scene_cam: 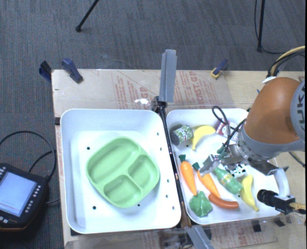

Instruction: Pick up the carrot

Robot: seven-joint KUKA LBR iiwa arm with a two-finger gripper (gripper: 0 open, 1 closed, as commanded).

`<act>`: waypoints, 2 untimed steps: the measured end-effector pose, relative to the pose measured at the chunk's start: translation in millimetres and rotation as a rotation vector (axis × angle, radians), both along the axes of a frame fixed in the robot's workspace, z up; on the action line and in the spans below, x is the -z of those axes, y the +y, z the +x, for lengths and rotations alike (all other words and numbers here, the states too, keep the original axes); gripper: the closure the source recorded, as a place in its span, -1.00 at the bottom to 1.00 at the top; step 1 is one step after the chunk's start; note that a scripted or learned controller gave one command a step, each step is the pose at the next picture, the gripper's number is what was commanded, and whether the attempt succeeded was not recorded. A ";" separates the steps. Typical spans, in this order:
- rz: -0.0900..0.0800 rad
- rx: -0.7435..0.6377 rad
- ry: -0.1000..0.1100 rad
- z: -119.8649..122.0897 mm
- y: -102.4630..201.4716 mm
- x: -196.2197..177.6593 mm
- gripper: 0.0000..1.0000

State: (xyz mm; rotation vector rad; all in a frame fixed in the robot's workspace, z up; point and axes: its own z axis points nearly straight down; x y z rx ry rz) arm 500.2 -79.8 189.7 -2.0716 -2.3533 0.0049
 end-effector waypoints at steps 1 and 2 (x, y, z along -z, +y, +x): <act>0.001 -0.172 -0.002 -3.0 -10.3 104.0 -1.00; 0.000 0.065 -0.002 14.1 -22.7 103.5 -1.00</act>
